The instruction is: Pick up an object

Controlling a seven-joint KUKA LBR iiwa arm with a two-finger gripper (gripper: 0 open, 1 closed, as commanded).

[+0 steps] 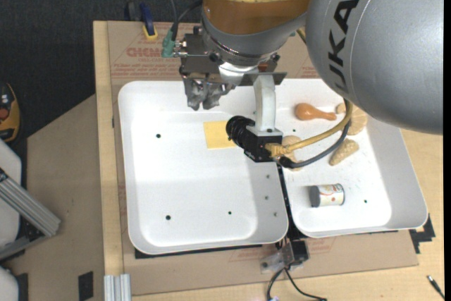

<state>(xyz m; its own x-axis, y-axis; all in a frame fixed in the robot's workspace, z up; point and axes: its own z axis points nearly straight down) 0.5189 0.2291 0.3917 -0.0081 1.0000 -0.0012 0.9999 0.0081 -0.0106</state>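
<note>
My gripper hangs over the far part of the left bin, its dark metal fingers pointing down, close together, with nothing between them. A flat yellow square lies on the bin floor just in front of and to the right of the fingertips, partly hidden by a black cable fitting. In the right bin lie an orange pear-shaped toy, a tan textured piece and a small white can with a dark end.
The arm's grey body and orange band cover the upper right of the view and hide the far part of the right bin. A black cable fitting with a yellowish hose crosses the divider between the bins. Brown board surrounds both bins.
</note>
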